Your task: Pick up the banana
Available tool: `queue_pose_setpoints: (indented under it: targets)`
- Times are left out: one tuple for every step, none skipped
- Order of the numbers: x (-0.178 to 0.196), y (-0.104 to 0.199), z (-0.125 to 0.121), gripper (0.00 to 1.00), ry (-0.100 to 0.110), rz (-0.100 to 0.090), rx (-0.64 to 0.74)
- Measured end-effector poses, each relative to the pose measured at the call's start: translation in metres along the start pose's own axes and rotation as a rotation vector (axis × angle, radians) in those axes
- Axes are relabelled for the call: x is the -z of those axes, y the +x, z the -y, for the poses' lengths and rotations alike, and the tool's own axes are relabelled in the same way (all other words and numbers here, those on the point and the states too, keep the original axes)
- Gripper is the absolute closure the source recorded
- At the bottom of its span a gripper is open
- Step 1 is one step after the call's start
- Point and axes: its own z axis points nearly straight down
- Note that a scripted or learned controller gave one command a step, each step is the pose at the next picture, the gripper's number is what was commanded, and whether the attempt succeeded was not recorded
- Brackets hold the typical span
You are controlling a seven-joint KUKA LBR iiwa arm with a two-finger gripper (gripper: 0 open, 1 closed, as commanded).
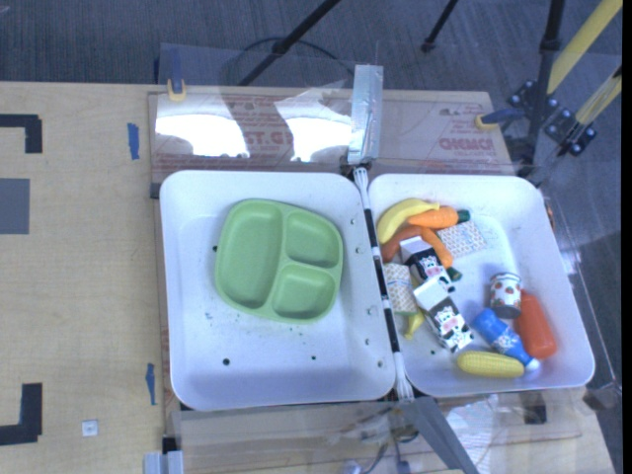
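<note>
A light wooden bench (79, 294) fills most of the picture. It has black corner marks and bits of blue tape on it. Behind the bench the floor is dark grey carpet, with black stand legs and a yellow bar on it. A sheet of shiny clear plastic (257, 126) stands at the back of the bench and catches the light.

Two shallow white bins sit side by side on the bench. The left bin (197, 363) holds a green plate (279, 260) with three parts. The plate sits near the middle of that bin, and nothing lies on it. A few small dark specks dot the white floor around the plate.

The right bin (513, 205) holds a pile of toys. The banana (397, 213) is yellow and curved. It lies in the back left corner of the right bin, close to the wall between the two bins. An orange carrot (434, 218) lies just beside the banana and touches it. In front of the banana are some small black and white toys (439, 299) on a patterned cloth. Farther from the banana, toward the front of the bin, are a yellow corn cob (490, 364), a blue thing (499, 332), a red-orange thing (536, 326) and a small round toy (505, 290).

I cannot tell if the robot's grabber is open or closed.
</note>
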Motion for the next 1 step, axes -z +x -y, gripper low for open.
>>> queue_pose_setpoints:
  targets:
    - [-0.0003, -0.0336, 0.0089, 1.0, 0.006, 0.002, -0.073]
